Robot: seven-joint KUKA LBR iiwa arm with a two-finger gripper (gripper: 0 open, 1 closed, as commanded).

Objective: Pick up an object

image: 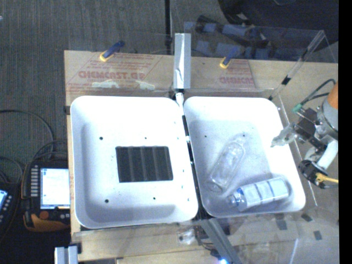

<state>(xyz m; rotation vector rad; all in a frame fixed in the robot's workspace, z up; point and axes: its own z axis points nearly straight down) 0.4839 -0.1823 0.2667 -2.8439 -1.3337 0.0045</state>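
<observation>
In the right bin (220, 110) a clear plastic bottle (226, 162) lies slanted near the middle. A second bottle with a white label (262, 193) lies along the bin's front right corner, cap toward the left. A black ridged rectangular pad (144, 163) lies flat in the middle of the left bin (93, 120). My gripper (284, 136) hangs at the right bin's right rim, up and to the right of both bottles and apart from them. Nothing is visibly held in it.
The arm's wrist and cables (319, 147) crowd the bench right of the right bin. A metal post (181, 62) stands behind the seam between the bins. Two clamps (111, 50) (231, 60) sit on the back board. A handheld pendant (47, 187) lies left of the bench.
</observation>
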